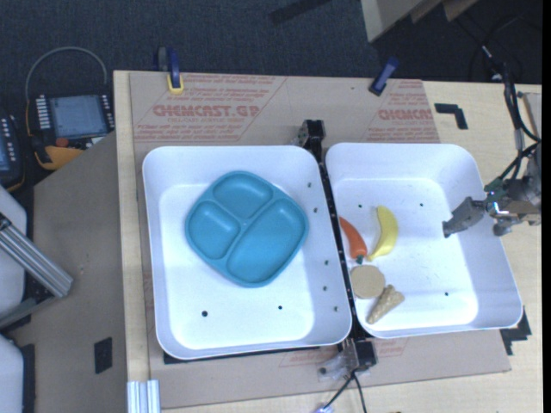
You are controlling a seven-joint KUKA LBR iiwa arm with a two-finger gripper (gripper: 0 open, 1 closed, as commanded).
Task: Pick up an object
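Left bin point(164, 256) holds a blue divided plate point(247, 228) at its centre; right bin point(430, 166) holds, toward its 9 o'clock side, a yellow banana point(385, 231), an orange carrot point(353, 237) just beside it, a tan round disc point(368, 281) and a beige cone-like piece point(385, 303) at 7 o'clock; gripper point(456, 222) hovers at the right bin's 3 o'clock edge, grasping nothing visible; whether released or clenched cannot be told.
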